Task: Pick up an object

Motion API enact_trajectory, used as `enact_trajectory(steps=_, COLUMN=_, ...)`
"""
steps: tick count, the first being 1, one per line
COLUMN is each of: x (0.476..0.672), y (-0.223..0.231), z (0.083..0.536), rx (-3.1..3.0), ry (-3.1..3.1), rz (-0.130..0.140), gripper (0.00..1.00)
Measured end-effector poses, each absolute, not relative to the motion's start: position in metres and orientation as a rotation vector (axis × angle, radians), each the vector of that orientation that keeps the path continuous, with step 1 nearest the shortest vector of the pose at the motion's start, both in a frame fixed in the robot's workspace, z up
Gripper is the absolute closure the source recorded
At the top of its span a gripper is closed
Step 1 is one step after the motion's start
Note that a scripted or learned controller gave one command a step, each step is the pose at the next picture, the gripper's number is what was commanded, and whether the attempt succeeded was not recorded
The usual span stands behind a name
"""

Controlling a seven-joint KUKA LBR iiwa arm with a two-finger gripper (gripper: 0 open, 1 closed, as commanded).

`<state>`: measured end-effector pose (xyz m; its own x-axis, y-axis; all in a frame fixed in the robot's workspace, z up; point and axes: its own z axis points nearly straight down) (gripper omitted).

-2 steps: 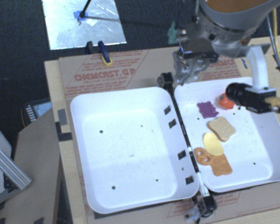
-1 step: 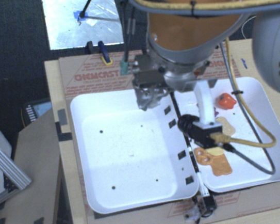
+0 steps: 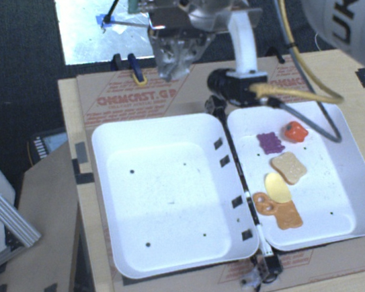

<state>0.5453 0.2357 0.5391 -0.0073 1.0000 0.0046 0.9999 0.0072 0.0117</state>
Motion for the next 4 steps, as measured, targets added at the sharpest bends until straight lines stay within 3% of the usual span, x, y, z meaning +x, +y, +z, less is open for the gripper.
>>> enact_trajectory(steps=1, x=0.593, y=0.233, z=0.534, rx=2.221, ry=2.219, rz=0.003, gripper=1.00)
enact_trajectory(steps=2, x=0.505, y=0.084, z=0.501, rx=2.236, ry=2.206, rz=-0.004, gripper=1.00)
enact_trajectory(steps=3, x=0.486, y=0.083, z=0.477, rx=2.222, ry=2.222, rz=0.000, gripper=1.00)
enact_trajectory(steps=4, x=0.506, y=0.136, z=0.390, rx=2.216, ry=2.233, rz=-0.009, gripper=1.00)
